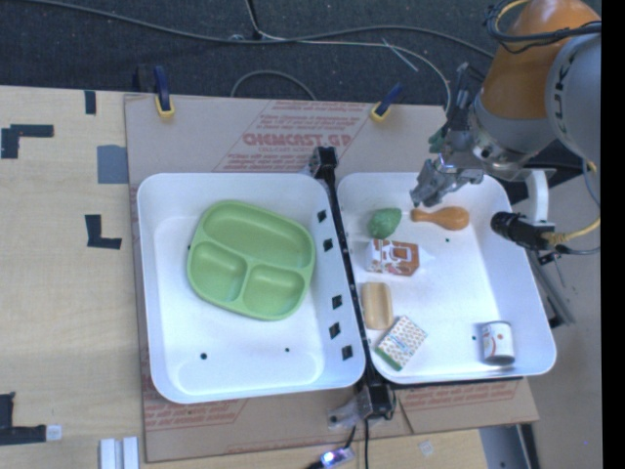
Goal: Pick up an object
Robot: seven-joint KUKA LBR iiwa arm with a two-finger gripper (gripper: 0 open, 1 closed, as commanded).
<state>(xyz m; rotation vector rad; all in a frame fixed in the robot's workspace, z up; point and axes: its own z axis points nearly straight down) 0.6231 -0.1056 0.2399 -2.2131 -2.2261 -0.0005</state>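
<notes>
My gripper [427, 194] hangs over the back of the right bin [508, 262], just above the thin end of a tan drumstick [444, 217]. A green lumpy toy [384, 222] lies just left of the drumstick. Below it are an orange-and-white carton [393, 257], a tan bread-like piece [377, 305], a green-and-white packet [401, 342] and a small can [495, 342] at the front right. Nothing shows between the fingers.
The left bin [166, 291] holds a green compartment tray [253, 259]. A black divider [337, 262] runs between the bins. Clamps [161, 94] and cables lie at the back of the bench.
</notes>
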